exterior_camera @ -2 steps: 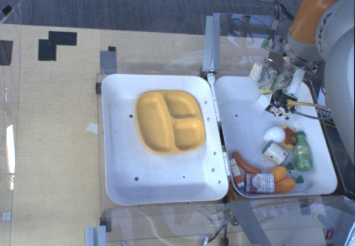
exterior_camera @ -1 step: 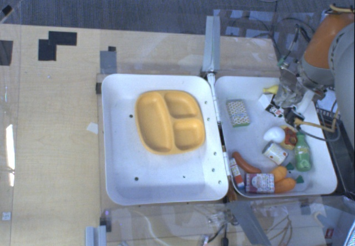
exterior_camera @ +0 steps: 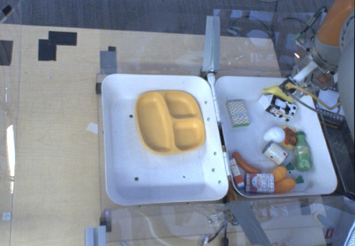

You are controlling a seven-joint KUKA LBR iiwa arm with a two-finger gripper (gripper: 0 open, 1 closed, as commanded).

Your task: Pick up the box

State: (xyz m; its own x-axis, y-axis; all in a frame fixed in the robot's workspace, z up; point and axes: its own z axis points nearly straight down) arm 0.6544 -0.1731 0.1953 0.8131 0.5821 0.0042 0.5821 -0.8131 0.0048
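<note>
Survey, left to right, of the tabletop point(exterior_camera: 50, 128) and its 2 bins.

1. Left bin point(exterior_camera: 119, 178): it holds 1 yellow divided tray point(exterior_camera: 169, 121) with 3 compartments, lying flat near the bin's middle. No box lies here.

2. Right bin point(exterior_camera: 327, 178): it holds the remaining items.
- A small patterned box point(exterior_camera: 238, 113) lies flat in the upper left part of this bin, apart from its neighbours. This is judged to be the task's thing, though 2 other carton-like items are present.
- Along the lower edge: a red sausage-shaped item point(exterior_camera: 246, 162), a red carton point(exterior_camera: 259, 182) and an orange carrot-like piece point(exterior_camera: 284, 184), close together.
- In the centre right: a white egg-shaped item point(exterior_camera: 274, 134), a small can point(exterior_camera: 275, 153) and a green bottle point(exterior_camera: 302, 152).
- In the upper right: a black-and-white carton point(exterior_camera: 281, 108), with a yellow banana-like item point(exterior_camera: 275, 93) touching its upper edge.

3. Arm: the gripper point(exterior_camera: 307, 73) sits at the upper right corner of the right bin, just beside the banana-like item and well apart from the patterned box. The state of the gripper cannot be told at this size and angle. Nothing is seen between its tips.

Progress assessment: 0 steps of the pick are complete as far as the view shows. The patterned box rests on the bin floor, untouched. Remaining: travel left across the bin to a position above the box, descend, close on it and lift it clear. Its free sides should allow a straightforward approach.
</note>
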